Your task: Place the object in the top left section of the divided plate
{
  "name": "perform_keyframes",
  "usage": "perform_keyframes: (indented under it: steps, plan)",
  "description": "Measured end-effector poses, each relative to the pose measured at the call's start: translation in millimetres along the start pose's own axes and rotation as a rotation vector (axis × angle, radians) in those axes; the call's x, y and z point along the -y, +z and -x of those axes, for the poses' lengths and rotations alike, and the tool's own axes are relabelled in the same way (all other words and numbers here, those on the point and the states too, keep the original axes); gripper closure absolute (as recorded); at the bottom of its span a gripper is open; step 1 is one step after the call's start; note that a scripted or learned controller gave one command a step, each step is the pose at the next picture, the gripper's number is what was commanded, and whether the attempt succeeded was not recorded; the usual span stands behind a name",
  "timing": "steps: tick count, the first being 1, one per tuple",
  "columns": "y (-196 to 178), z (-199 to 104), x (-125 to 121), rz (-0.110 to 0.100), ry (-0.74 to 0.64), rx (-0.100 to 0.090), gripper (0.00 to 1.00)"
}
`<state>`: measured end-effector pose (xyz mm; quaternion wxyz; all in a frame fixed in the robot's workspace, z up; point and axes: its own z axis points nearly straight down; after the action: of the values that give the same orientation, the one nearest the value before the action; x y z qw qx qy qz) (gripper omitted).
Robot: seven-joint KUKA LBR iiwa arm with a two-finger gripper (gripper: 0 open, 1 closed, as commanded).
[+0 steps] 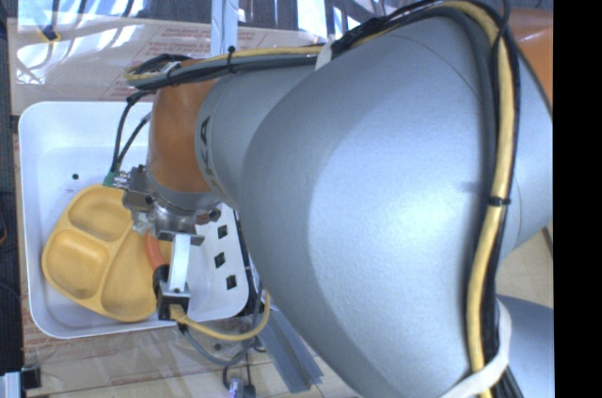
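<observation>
Tool [160, 236]: low over the right rim of the plate, below the orange-banded wrist; how far open it is, and whether it grips anything, cannot be told.
Object [150, 249]: small orange piece just beside the tool, at the plate's right edge.
Divided plate [89, 255]: yellow, three sections, in the near left part of the white bin [47, 142].
Target section [94, 210]: upper compartment, up and left of the tool.
Step (judged): transfer to target.
Technique: travel left across the ridge, centre over the compartment, lower close, then release.
Risk: dropping early into the larger right section.
</observation>
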<state>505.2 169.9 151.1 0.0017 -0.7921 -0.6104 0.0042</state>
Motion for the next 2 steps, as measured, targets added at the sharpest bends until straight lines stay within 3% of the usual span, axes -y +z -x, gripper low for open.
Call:
perform_keyframes:
  steps: [1, 2]
  plan:
    - [-79.0, 36.3, 21.5, 0.003, -0.003, -0.003, 1.00]
    - [-87.9, 35.6, 21.9, -0.002, -0.010, -0.001, 1.00]
